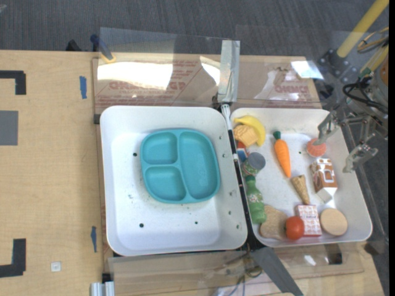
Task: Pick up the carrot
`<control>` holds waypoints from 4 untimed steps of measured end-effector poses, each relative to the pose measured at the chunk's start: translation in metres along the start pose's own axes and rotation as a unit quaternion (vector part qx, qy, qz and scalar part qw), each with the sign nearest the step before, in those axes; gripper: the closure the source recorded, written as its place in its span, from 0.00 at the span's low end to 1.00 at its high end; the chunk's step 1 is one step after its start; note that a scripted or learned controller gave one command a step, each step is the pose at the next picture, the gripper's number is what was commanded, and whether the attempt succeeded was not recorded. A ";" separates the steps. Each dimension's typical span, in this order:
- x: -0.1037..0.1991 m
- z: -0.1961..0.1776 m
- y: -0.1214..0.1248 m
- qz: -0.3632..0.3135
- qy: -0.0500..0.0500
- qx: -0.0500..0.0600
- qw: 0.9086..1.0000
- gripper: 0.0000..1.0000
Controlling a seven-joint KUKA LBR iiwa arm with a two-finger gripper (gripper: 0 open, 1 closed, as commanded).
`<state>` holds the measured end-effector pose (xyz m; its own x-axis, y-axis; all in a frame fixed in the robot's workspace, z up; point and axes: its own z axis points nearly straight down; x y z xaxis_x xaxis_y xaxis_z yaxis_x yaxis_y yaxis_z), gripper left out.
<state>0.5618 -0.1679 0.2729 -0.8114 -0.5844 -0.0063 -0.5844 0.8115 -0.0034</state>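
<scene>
A pale wooden tabletop (pixel 49 184) is seen across the left and middle, marked by black tape (pixel 17 82) at 9 o'clock and small blue tape strips (pixel 83 86) near 10 o'clock. Dark grey carpeted floor (pixel 185 8) is shown along 12 o'clock. Bright glare is reflected on a clear plastic sheet (pixel 154 73) laid toward 12 o'clock.

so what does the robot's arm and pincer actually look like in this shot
At the right edge, the two-finger pincer is a skeletal assembly of thin, pale grey metal rods and linkages, light and wiry instead of blocky. Black cables loop around the dark mount above it. A yellow tubular bar slants across the top right corner. The arm's body is too cropped at the edge to describe further.
</scene>
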 end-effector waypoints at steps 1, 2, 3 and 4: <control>-0.017 0.175 -0.023 -0.054 -0.001 0.002 0.999 0.00; -0.013 0.184 -0.035 -0.031 -0.002 0.000 1.000 0.00; -0.018 0.171 -0.036 -0.030 -0.008 0.005 1.000 1.00; -0.017 0.172 -0.036 -0.029 -0.008 0.004 1.000 0.00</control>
